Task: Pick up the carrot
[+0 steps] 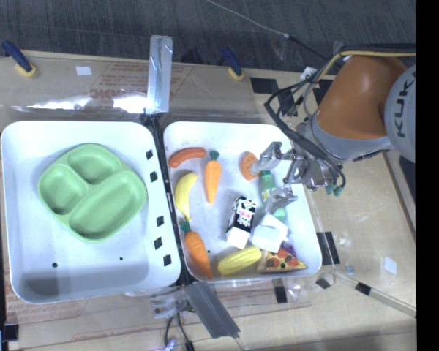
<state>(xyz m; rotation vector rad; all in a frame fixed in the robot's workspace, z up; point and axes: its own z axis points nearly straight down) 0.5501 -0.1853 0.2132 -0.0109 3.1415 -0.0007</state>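
Two carrots lie in the right bin (293,134). One carrot (212,180) sits in the upper middle, its green top pointing to the back. A second carrot (197,249) lies by the bin's left wall near the front. My gripper (276,174) hangs over the right side of this bin, well to the right of the first carrot. It is open, with one finger near the orange slice (248,165) and the other above the white box (268,233). A small green item (267,184) lies under the gap between the fingers.
The right bin also holds a sausage (186,156), a banana (184,193), a cow-patterned carton (242,215), a corn cob (239,260) and a pizza slice (282,260). In the left bin (14,196) is a green divided plate (93,190).
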